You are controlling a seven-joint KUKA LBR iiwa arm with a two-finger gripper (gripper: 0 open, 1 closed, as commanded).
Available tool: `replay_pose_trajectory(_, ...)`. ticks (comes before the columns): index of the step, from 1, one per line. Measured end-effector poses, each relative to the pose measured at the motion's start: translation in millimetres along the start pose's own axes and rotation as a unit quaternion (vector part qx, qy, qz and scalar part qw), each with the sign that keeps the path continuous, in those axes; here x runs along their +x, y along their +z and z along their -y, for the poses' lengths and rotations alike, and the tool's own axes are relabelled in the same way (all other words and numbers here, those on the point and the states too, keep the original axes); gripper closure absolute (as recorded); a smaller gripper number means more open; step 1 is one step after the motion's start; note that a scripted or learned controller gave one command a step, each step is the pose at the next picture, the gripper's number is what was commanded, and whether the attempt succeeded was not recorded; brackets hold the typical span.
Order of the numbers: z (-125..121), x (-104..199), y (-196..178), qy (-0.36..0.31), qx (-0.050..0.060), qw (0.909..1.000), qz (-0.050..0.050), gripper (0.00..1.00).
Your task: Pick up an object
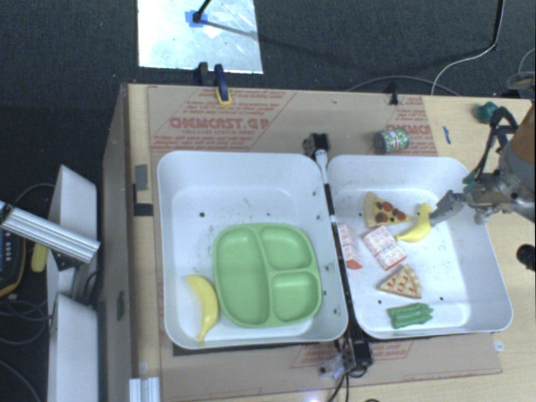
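The right bin (pixel 486 300) holds several toy foods. A pizza slice (pixel 383 210) lies at the back, with a small yellow banana (pixel 416 226) just right of it. In the middle lies a red and white carton (pixel 383 245), a second pizza slice (pixel 400 284) sits nearer the front, and a green vegetable piece (pixel 409 314) lies by the front wall. My gripper (pixel 445 207) reaches in from the right, low over the bin, its tip right next to the banana's upper end. Whether it touches the banana is unclear.
The left bin (pixel 180 191) holds a green divided plate (pixel 268 273) and a larger yellow banana (pixel 203 304) at its front left. A small can (pixel 391 140) lies on the bench behind the right bin. A black divider (pixel 328 216) runs between the bins.
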State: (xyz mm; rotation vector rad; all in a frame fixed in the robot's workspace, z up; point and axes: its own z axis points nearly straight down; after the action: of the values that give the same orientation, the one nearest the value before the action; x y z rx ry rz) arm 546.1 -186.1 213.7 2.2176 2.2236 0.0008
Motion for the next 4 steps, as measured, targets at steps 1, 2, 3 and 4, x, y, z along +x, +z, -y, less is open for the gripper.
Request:
replay_pose_trajectory(1,-33.3,40.7,81.5,-0.001,0.001,1.0,-0.001,0.0)
replay_pose_trajectory(2,-46.0,-1.5,129.7,0.001,0.0,1.0,0.0,0.0)
replay_pose_trajectory(3,-47.3,-1.6,118.5,0.0,-0.002,1.0,0.001,1.0)
replay_pose_trajectory(4,-25.0,71.4,-31.5,-0.001,-0.003,1.0,0.0,1.0)
